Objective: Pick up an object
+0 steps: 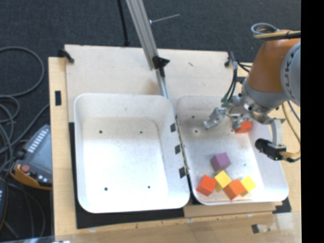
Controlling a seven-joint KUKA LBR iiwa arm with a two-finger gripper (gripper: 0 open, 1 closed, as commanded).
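Observation:
My gripper (228, 119) hangs over the back of the right bin (268, 186), open, with one silver finger (214, 119) splayed out to the left. A small red-orange block (244, 127) lies just right of the other finger, partly under the wrist; I cannot see it between the fingers. Nearer the front of the same bin lie a purple cube (220, 161), a yellow cube (223, 179), an orange cube (206, 185), a second orange cube (234, 189) and a yellow cube (248, 184), bunched close together.
The left bin (81, 135) sits beside the right one, sharing a raised rim down the middle. A slanted metal post (144, 32) rises behind the bins. Cables and a pendant (31, 158) lie off the bench to the left.

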